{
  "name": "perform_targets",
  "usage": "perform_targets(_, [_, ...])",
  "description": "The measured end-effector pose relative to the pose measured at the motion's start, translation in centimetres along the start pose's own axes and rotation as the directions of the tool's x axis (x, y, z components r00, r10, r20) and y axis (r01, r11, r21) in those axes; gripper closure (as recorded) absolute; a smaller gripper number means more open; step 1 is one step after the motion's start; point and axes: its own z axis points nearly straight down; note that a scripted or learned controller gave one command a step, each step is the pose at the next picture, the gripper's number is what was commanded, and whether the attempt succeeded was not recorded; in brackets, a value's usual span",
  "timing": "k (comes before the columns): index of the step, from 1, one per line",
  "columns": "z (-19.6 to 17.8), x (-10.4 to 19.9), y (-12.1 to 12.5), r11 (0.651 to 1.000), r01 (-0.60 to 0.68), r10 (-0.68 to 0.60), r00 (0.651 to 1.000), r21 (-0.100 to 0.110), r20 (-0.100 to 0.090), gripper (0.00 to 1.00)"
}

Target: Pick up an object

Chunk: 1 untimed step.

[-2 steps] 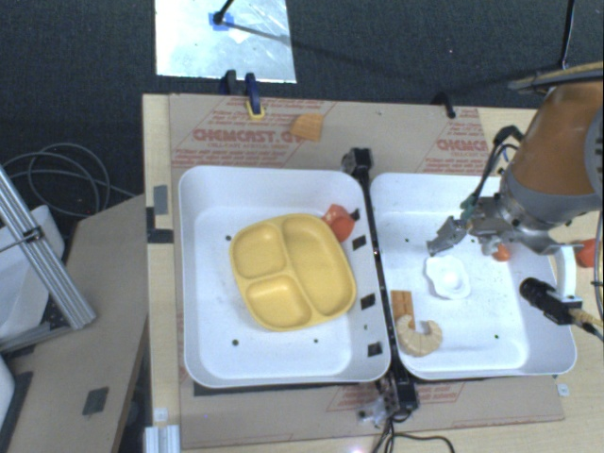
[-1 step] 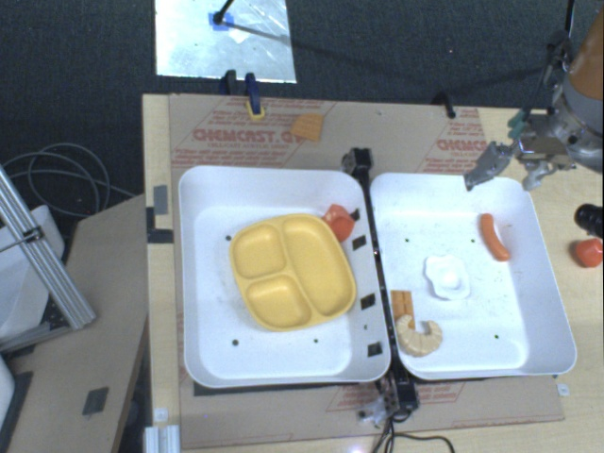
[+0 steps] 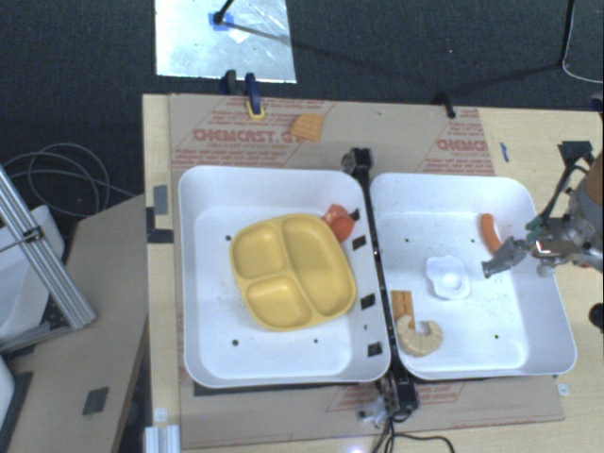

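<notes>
Fried-egg toy of white plastic with a pale raised yolk (image 3: 446, 278) is lying mid-right of the frame in the right white bin (image 3: 557, 333), left of the gripper (image 3: 500, 259). Likely light, stiff and slippery; pinching its thin rim looks best. Gripper state: cannot tell.

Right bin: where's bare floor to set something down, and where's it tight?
In the right bin, bare floor lies near its top left, above the fried egg and left of the sausage, and at lower right, below the gripper. It is crowded along the left wall, around the shrimp and cracker.
</notes>
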Motion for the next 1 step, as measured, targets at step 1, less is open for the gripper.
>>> perform_targets(1, [6.92,-4.82,-1.24,1.0,0.001,-0.001,1.0,-0.004,0.002,0.0])
